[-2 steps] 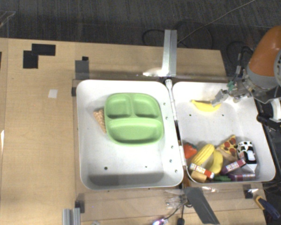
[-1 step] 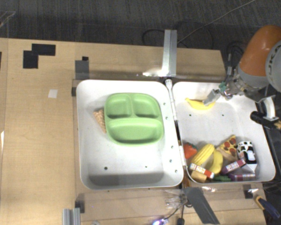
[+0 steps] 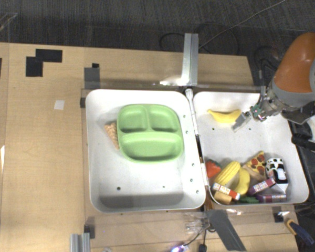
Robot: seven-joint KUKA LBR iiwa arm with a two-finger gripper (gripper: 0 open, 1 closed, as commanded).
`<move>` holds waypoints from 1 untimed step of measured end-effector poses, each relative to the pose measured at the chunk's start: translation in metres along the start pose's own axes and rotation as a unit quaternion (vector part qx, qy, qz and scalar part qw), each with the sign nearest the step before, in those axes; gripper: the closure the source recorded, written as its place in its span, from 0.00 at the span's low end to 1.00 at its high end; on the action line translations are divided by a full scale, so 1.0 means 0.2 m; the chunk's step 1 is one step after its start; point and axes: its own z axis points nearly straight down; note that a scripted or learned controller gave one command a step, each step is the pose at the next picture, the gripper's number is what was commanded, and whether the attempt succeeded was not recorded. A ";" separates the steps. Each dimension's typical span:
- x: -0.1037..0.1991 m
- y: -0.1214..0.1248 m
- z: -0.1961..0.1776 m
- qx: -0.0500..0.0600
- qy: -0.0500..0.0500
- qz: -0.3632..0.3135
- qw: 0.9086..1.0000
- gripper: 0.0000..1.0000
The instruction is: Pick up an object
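From my remote seat I see the end effector [image 3: 242,121] hanging low in the right bin [image 3: 283,140], at roughly the bin's twelve o'clock, just beside the toy banana [image 3: 224,115]. I cannot tell from this slanted view how the end effector stands, so I leave that unsaid.

The banana lies alone near the bin's back wall, at about eleven o'clock from the bin's centre, well apart from the heap of toy food [image 3: 249,180] crowded along the six o'clock edge. That makes it my likeliest target. I judge it a light, hollow plastic piece: stiff enough not to crush, but smooth and curved, so it may slip or roll out of a poor pinch. The best hold, I think, is across the thick middle of the curve, with the pinch square to its length; the tapered end nearest the tool offers too little surface and would probably squirt away.

In the left bin [image 3: 97,140] a green divided plate [image 3: 148,132] sits near centre, with a small tan waffle-like piece [image 3: 112,134] touching its nine o'clock edge. Both rest on the wooden worktop [image 3: 37,140].
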 end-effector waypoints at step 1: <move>-0.12 0.23 0.26 0.005 0.002 -0.037 0.999 0.00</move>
